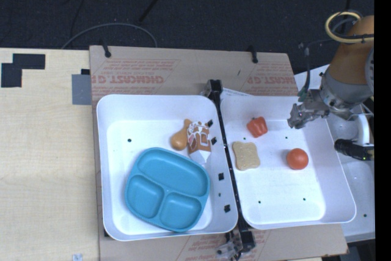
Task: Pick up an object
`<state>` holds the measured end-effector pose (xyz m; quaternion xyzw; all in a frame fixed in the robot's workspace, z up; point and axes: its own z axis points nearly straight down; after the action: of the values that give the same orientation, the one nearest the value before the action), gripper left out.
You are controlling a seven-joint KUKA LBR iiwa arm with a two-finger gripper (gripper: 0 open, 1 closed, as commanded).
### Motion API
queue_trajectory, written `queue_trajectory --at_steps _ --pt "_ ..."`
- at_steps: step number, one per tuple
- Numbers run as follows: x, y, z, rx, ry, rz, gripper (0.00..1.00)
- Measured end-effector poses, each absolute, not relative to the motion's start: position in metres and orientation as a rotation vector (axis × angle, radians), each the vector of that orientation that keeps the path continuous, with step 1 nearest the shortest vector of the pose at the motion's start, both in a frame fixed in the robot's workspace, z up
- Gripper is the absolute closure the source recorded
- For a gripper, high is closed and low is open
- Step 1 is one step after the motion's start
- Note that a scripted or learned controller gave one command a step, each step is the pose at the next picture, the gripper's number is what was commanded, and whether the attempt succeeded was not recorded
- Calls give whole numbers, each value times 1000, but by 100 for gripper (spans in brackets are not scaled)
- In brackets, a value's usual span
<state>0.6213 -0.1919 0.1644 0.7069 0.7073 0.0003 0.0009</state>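
The tool (pixel 297 117) is seen over the upper right corner of the right bin (pixel 342 205), at the end of the grey arm (pixel 349 73) entering from the right. Whether it is open or closed cannot be told, and nothing is seen held in it.

Three things lie in that bin: a red pepper (pixel 257 126), its long axis running roughly up-down in the view; a slice of bread (pixel 246 155) just below it; and a round tomato (pixel 297 158), below the tool and apart from it.

In the left bin (pixel 113 131) a blue divided plate (pixel 166 189) is set, with a brown drumstick (pixel 180 137) and a crumpled packet (pixel 199 139) above it.
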Motion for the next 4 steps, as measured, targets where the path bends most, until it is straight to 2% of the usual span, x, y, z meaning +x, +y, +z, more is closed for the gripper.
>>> queue_trajectory --at_steps 2,4 --pt "624 -200 263 2218 2222 1 100" --pt "583 -89 241 2222 2229 -5 100"
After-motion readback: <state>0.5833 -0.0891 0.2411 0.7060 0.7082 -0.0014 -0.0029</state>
